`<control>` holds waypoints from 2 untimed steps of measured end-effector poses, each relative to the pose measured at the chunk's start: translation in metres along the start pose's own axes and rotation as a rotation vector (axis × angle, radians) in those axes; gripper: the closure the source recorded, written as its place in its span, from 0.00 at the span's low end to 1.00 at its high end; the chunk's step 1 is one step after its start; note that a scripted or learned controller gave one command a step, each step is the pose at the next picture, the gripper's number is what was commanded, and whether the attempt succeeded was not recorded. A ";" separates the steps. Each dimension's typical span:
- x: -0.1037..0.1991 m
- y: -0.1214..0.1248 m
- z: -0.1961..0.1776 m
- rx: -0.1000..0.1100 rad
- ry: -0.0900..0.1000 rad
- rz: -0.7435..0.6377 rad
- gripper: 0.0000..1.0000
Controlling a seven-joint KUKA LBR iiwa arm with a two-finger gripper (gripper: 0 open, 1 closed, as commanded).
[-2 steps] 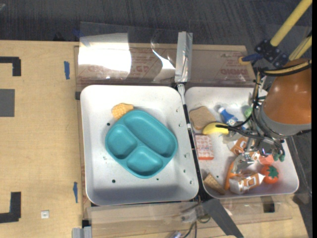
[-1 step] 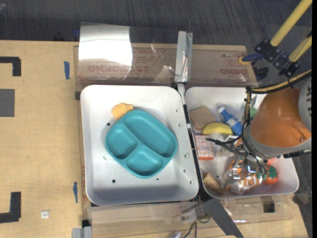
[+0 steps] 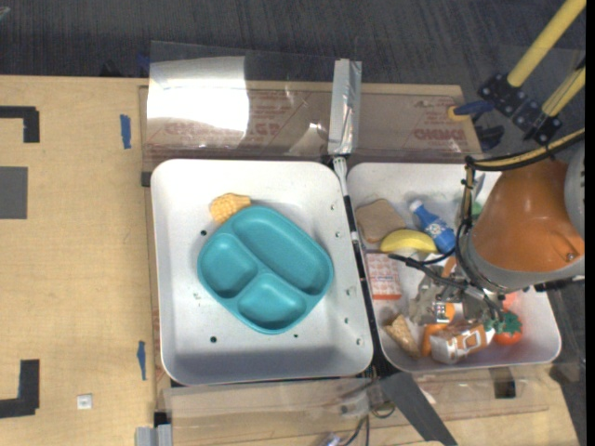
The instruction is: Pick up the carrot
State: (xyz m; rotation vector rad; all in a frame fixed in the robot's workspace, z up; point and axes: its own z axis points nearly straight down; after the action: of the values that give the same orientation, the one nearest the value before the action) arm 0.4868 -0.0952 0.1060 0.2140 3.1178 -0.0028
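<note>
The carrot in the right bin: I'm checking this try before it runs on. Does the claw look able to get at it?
Probably yes. The claw hangs low in the right bin, right over the clutter, and the carrot lies beside it near the bin's front wall. A crumpled packet crowds it, so a clean grip is uncertain.

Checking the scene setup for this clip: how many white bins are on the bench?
2. The left bin holds a teal divided plate; the right bin holds the toy food clutter, with the arm over it.

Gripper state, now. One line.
Gripper: low in the right bin over the clutter near the carrot; open, closed or holding cannot be told.
</note>
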 end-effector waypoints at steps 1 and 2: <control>0.013 0.074 -0.082 -0.005 0.004 0.089 1.00; 0.010 0.041 -0.079 -0.002 0.010 -0.202 1.00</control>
State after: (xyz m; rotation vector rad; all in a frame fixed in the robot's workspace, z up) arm 0.4811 -0.0531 0.1852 -0.1025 3.1331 -0.0008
